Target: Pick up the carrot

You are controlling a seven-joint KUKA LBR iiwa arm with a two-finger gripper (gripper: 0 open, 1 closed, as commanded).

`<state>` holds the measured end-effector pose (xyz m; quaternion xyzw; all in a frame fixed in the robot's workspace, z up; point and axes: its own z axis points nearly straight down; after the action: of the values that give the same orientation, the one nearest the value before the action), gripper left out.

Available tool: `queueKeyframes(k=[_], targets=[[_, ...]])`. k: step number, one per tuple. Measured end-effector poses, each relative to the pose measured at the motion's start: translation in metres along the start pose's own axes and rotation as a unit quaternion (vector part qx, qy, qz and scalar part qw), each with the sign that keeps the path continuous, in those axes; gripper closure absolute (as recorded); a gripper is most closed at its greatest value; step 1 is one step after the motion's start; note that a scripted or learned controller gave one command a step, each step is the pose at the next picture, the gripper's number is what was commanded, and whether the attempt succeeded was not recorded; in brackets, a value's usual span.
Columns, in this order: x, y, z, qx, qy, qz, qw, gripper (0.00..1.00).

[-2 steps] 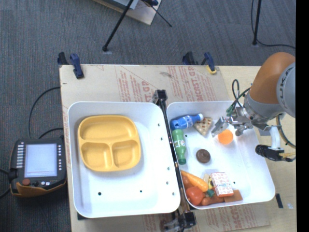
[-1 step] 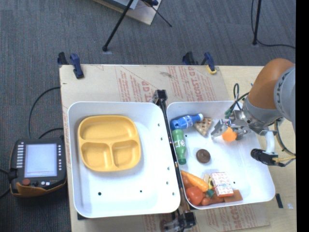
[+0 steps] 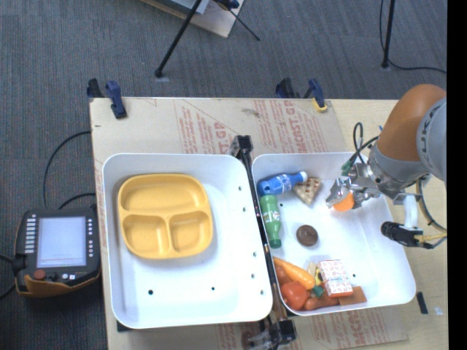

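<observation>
The carrot (image 3: 294,271), orange with a green tip, lies near the front left corner of the right bin (image 3: 379,257), beside a red tomato (image 3: 294,294). My gripper (image 3: 346,195) hangs over the back right part of that bin, well away from the carrot. It is shut on a small orange piece (image 3: 342,203) that shows between its fingers.
The right bin also holds a blue bottle (image 3: 281,183), a green bottle (image 3: 271,219), a waffle-like wedge (image 3: 309,189), a brown disc (image 3: 307,234) and a red-and-white box (image 3: 335,277). A yellow divided plate (image 3: 166,215) sits in the left bin (image 3: 131,290).
</observation>
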<state>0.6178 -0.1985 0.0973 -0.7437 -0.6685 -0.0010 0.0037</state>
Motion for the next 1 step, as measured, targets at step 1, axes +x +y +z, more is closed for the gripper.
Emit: queueKeyframes(k=[1], targets=[[-0.0006, 0.0, -0.0095, 0.0, 0.001, 0.001, 1.0, 1.0]])
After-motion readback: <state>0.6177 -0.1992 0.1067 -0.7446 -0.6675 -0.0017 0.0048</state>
